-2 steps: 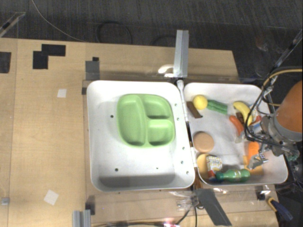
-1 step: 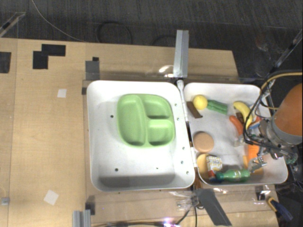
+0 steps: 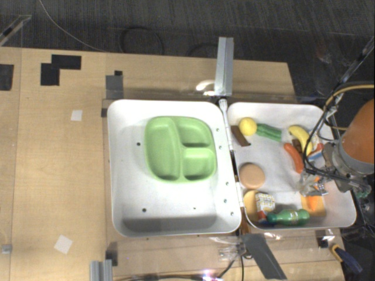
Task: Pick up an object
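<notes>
The right bin [image 3: 275, 111] holds several small items. Along its far side lie a yellow lemon [image 3: 248, 126], a green vegetable [image 3: 269, 132], a banana [image 3: 299, 136] and an orange carrot [image 3: 293, 156]. A tan round piece [image 3: 252, 175] sits mid-left. A small labelled can [image 3: 265, 201] and a green bottle [image 3: 287, 217] lie at the near side. My gripper [image 3: 309, 184] hangs low over the bin's right part, just above an orange item [image 3: 315, 204] and beside the carrot. The wrist hides its tips.
A green divided tray [image 3: 179, 148] rests in the left bin [image 3: 126, 215]. A brown block [image 3: 239, 135] lies by the divider between the bins. Cables run along the right bin's right edge near the arm [image 3: 357, 145].
</notes>
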